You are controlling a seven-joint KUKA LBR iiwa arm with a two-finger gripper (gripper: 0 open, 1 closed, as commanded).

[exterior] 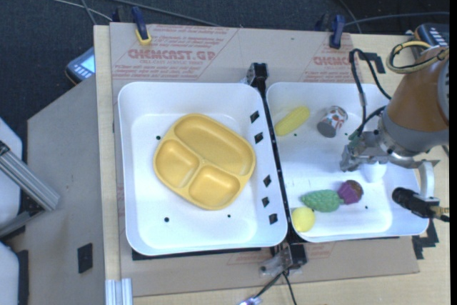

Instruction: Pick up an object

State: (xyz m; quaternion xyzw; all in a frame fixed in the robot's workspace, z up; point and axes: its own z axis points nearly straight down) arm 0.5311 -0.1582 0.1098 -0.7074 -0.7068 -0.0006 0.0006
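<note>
A: Purple toy point(350, 191) sits just below the hand point(355, 157), green one point(321, 201) beside it, both in the right bin point(371, 225).
B: Fingers apart or together? Can't tell from here.

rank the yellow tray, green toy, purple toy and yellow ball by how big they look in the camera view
1. yellow tray, by far the largest
2. green toy
3. purple toy and yellow ball look about alike; too close to rank
</note>
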